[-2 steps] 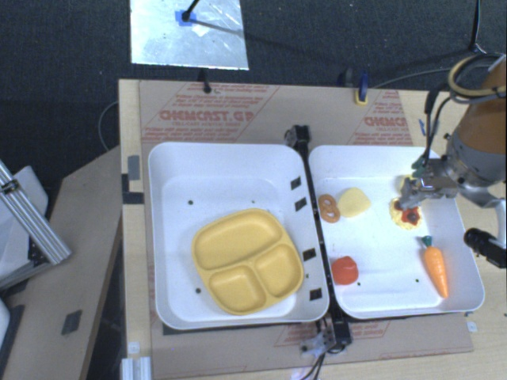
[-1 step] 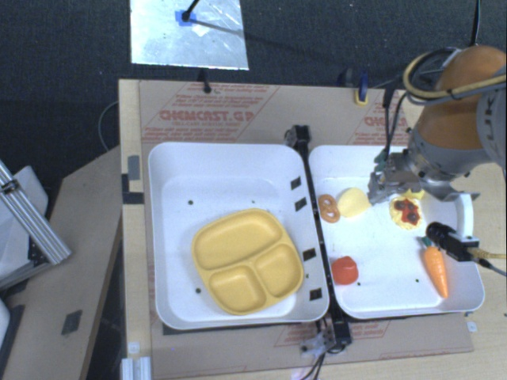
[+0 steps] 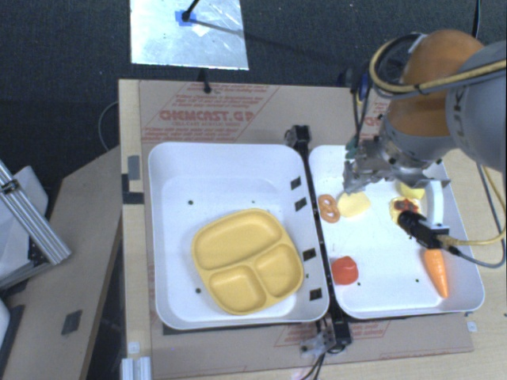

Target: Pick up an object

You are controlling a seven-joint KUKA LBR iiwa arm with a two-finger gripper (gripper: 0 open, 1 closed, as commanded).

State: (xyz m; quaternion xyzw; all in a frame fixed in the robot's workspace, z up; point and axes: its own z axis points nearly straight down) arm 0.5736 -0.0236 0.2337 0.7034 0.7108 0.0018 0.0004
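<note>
My gripper (image 3: 354,182) hangs over the upper left of the right bin (image 3: 380,299), just above a pale yellow food piece (image 3: 356,205). An orange pretzel-shaped toy (image 3: 328,208) lies left of that piece, by the bin's left wall. A red-orange round item (image 3: 344,271) sits lower in the bin. An orange carrot (image 3: 436,271) lies at the right side. A small yellow and red object (image 3: 404,206) rests to the right, partly behind the arm's black attachment.
The left bin (image 3: 182,172) holds a yellow divided plate (image 3: 247,260). A black divider with clips (image 3: 310,212) separates the bins. Cables loop from the arm over the right bin's right side. A shiny metal sheet (image 3: 188,22) lies behind the bench.
</note>
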